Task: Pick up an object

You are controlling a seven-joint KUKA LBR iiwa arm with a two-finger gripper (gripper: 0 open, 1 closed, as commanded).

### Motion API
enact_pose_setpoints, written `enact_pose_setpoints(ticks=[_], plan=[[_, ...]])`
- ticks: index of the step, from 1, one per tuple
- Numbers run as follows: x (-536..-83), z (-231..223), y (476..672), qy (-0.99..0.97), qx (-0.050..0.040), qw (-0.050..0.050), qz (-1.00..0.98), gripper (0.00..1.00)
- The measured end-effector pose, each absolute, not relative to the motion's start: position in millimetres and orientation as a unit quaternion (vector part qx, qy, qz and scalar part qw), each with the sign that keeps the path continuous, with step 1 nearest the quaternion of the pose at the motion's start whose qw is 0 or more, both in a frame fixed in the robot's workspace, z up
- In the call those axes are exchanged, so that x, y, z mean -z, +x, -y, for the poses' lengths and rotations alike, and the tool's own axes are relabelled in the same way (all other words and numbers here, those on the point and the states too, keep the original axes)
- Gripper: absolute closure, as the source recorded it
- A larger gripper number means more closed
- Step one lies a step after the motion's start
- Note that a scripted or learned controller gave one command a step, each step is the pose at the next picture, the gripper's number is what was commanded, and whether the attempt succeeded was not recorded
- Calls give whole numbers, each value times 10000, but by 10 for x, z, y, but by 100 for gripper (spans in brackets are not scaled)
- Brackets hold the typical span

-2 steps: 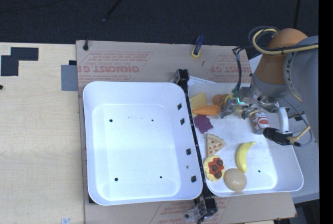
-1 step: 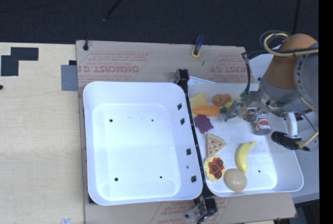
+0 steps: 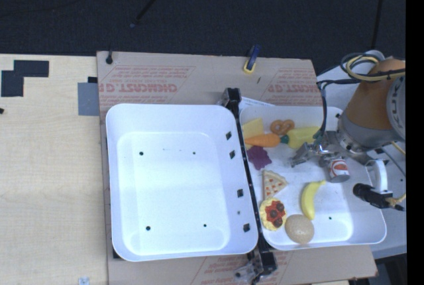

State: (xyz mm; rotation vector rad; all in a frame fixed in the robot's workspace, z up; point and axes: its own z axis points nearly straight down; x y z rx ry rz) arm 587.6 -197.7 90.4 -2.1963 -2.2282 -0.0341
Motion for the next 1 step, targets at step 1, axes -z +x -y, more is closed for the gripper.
enact_pose_setpoints(ticks=[1], plan=[[-912, 1980, 5422, -7010, 113, 46, 7131, 0]])
